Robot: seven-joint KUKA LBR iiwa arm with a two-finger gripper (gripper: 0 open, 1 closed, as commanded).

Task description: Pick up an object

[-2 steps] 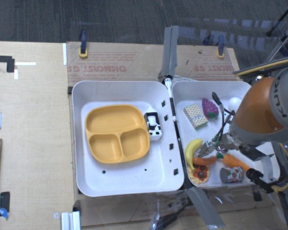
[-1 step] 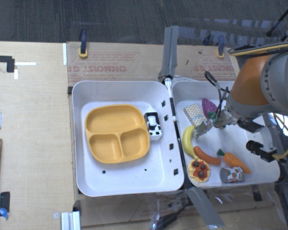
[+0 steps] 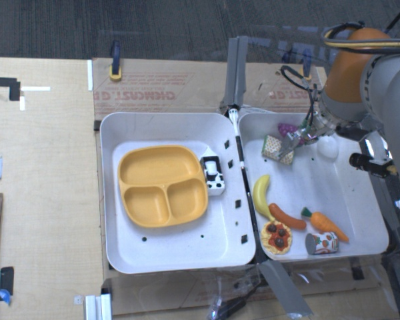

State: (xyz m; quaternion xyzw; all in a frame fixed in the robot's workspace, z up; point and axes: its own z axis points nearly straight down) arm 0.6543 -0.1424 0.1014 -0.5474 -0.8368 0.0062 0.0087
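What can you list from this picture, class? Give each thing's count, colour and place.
Bins: two, white, side by side on the bench.
Divided plate: one, yellow, left bin.
Small toy: one, black and white, beside the plate.
Banana: one, yellow, right bin.
Sausage: one, red-orange, right bin.
Carrot: one, orange, right bin.
Pizza slice: one, right bin's near edge.
Can: one, grey, lying near the carrot.
Arm: one, grey and orange, over the right bin.

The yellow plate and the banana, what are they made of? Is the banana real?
The yellow plate looks like hard plastic: one even colour, smooth, with moulded compartments and rounded rims. The banana is probably a plastic toy too, since its skin is plain yellow without spots and it lies among other toy-like foods, though the picture alone cannot prove that.
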